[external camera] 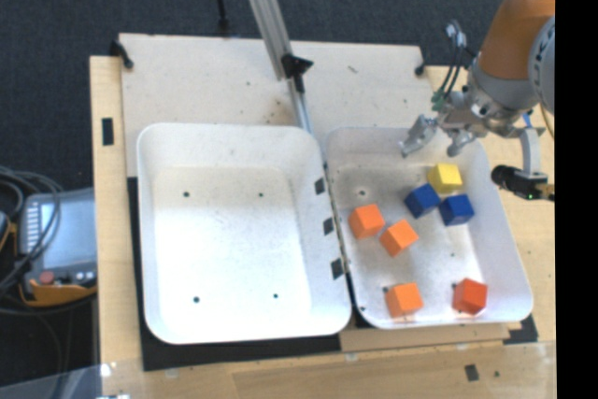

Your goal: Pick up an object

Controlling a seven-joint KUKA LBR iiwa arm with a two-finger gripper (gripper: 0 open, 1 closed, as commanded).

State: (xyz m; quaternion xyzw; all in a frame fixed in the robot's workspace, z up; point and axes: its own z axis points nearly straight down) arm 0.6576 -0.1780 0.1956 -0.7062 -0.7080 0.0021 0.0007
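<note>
Nearest me, an orange cube [404, 298] and a red cube [470, 295] sit along the front of the right bin [509, 243], with two more orange ones, two blue and a yellow cube [446, 177] farther back. Above the bin's far edge hangs the gripper [437, 139], its fingers spread and holding nothing. I'd say it's only approaching: next it must drop onto one cube, likely the yellow one just beside it, and close.

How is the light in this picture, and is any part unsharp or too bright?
Camera view: light even and soft, shadows faint under the small wooden cubes; the left white plastic bin looks slightly washed out; the hand is a little blurred.
</note>
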